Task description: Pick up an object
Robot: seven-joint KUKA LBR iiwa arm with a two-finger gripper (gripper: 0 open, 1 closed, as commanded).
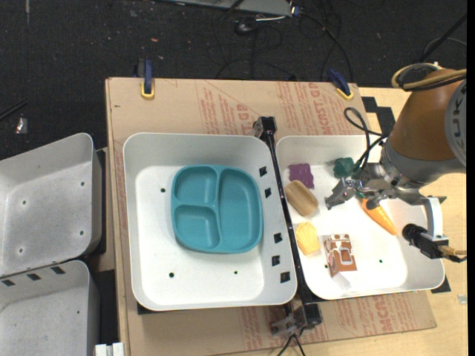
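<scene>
Closest to the lens, low in the right-hand shallow white bin (427, 273): brown-and-white printed carton (341, 253), with yellow ridged lump (308, 238), tan bread-shaped piece (301, 197), purple block (300, 173) and orange carrot-shaped toy (382, 216) further up. Looks like the approach step: pincer (341, 196) low at middle right, just right of the tan piece and up-left of the carrot toy, nothing seen in its hold, so next calls for settling on one target, likely the tan piece, and closing over it. Cannot tell how wide the pincer stands, being dark, small and blurred; dark green object (344, 167) above it partly masked, shape unclear.
</scene>
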